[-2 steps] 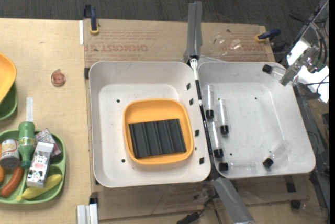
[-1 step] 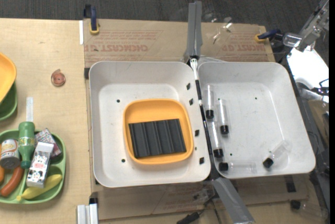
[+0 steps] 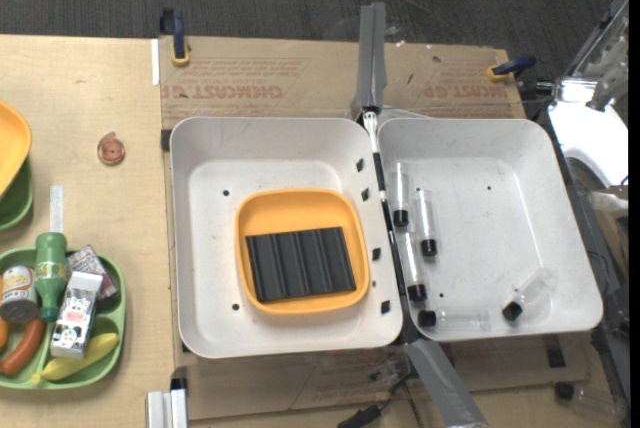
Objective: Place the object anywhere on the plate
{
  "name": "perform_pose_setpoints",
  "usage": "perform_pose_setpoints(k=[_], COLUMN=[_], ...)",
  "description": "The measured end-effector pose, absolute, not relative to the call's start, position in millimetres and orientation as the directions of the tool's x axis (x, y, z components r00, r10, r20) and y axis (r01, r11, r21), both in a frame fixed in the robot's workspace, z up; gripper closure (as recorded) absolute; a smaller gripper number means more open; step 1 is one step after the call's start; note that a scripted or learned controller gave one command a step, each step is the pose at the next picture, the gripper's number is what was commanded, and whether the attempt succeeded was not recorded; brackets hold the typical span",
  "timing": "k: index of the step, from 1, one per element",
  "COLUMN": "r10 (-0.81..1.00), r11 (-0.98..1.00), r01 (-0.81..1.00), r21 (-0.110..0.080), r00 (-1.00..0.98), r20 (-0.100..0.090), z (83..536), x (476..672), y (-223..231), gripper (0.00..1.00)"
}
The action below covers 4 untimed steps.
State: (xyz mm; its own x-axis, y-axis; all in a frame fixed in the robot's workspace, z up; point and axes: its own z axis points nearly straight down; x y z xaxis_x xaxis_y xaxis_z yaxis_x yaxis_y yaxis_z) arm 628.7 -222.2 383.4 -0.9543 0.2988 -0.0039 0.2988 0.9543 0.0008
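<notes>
An orange square plate (image 3: 300,208) rests in the left white bin (image 3: 200,216). A dark grey ribbed rectangular object (image 3: 300,264) lies flat on the plate, covering most of its middle and front. In the right white bin (image 3: 540,216) lie several clear plastic tubes with black caps (image 3: 427,224), along its left wall and front edge.
A green tray (image 3: 105,341) of toy food, including a green bottle (image 3: 50,271), stands at the front left of the bench. An orange bowl (image 3: 10,151) sits at the left edge. A small pink disc (image 3: 111,149) lies on the wood. Clamps (image 3: 177,41) hold the cardboard at the back.
</notes>
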Motion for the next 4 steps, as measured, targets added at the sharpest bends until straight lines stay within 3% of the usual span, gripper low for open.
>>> perform_pose_setpoints(k=[1,2,3,4], r10=[0.001,-0.233,-0.383,-0.603], r11=[1.0,0.973,0.924,0.798], r01=[0.001,-0.233,-0.383,-0.603], r21=[0.0,0.0,-0.001,-0.003], r00=[-1.0,-0.973,-0.924,-0.798], r20=[-0.006,-0.003,-0.006,-0.007], z=[432.1,291.0,282.1,317.5], x=[644.3,581.4,654.8,660.2], y=[-222.0,-220.4,-221.4,-221.5], gripper=[1.0,1.0,1.0,1.0])
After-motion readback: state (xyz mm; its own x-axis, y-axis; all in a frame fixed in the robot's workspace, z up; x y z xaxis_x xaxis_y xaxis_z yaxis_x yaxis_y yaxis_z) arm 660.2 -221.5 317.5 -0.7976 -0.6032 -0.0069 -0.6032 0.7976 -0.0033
